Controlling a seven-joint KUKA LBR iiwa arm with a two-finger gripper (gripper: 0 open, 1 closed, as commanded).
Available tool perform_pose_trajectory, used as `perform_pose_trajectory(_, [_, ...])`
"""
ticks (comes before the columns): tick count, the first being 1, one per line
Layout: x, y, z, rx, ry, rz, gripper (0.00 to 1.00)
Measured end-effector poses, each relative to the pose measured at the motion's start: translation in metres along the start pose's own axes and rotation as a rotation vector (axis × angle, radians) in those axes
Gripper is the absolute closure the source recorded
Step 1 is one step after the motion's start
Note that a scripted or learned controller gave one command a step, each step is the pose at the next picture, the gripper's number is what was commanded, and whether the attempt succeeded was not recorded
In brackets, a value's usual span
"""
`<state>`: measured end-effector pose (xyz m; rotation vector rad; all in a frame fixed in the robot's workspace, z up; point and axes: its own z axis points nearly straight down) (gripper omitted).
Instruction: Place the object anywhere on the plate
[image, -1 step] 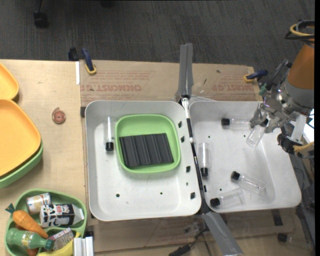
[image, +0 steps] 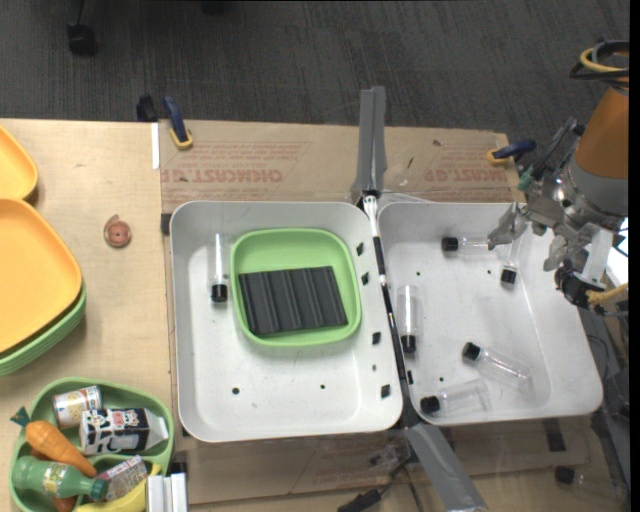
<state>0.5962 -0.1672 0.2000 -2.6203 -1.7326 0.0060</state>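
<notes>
A green square plate (image: 340, 255) lies in the left bin (image: 290, 405), and a dark ribbed slab (image: 292, 300) rests flat on it. A clear tube with a black cap (image: 217, 268) lies left of the plate on the bin floor. The right bin (image: 540, 330) holds several clear capped tubes: one at the back (image: 466, 243), one by the divider (image: 407, 312), and two near the front (image: 497, 364) (image: 455, 400). My gripper (image: 527, 222) hangs over the right bin's back right corner, close to the back tube and a small black-capped piece (image: 508, 275).
Orange and green plates (image: 35, 285) are stacked at the far left of the bench. A green bowl of toy food (image: 85, 440) sits at the front left. Clamps (image: 178, 128) (image: 510, 153) hold the cardboard behind the bins.
</notes>
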Motion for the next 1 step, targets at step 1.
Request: perform_pose_trajectory(1, [0.0824, -0.0583, -0.0232, 0.001, 0.001, -0.006, 0.0])
